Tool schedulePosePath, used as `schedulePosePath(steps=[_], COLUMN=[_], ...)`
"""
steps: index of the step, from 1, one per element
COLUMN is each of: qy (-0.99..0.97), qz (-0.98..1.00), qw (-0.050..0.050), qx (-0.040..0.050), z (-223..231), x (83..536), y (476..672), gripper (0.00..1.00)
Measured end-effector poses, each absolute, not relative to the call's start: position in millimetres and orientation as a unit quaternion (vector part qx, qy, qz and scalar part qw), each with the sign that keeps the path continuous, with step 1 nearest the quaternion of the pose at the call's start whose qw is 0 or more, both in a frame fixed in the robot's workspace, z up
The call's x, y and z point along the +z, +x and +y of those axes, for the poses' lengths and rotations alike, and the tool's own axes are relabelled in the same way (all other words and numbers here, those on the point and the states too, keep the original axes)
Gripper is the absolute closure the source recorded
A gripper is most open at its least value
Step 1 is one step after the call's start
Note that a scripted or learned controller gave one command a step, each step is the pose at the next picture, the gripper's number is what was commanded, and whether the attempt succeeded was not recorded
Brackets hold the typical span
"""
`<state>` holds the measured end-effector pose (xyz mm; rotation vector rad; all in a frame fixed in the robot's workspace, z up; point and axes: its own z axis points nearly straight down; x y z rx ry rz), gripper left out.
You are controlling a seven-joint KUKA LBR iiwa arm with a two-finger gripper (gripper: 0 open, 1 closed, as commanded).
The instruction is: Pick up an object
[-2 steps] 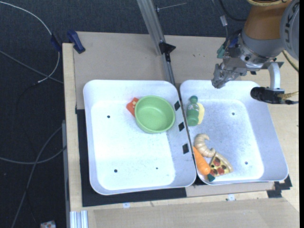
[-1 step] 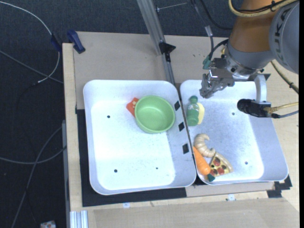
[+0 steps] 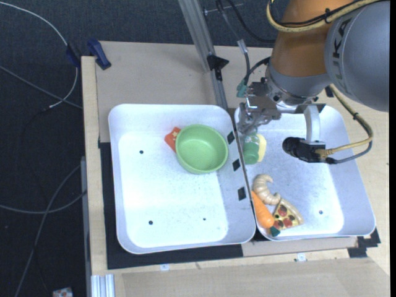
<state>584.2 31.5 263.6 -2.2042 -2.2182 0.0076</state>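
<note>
Tool [image 3: 249, 127] hovering over green-yellow toy [image 3: 253, 148] at right bin's [image 3: 346, 184] left edge; you cannot tell its state. Toy probably light, smooth, slippery; you're best pinching across middle.

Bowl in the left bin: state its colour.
Light green bowl, seen in the camera view.

A robot lab: a big robot arm [image 3: 328, 42] over a wooden tabletop [image 3: 154, 67], two white bins [image 3: 124, 166], loose cables [image 3: 37, 23].
</note>
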Motion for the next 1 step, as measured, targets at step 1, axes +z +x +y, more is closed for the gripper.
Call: schedulePosePath(steps=[1], qy=[-0.705], qz=[-0.709], qw=[0.008], qx=[0.0047], z=[82.1], x=[248.7], y=[553.5], gripper=[1.0])
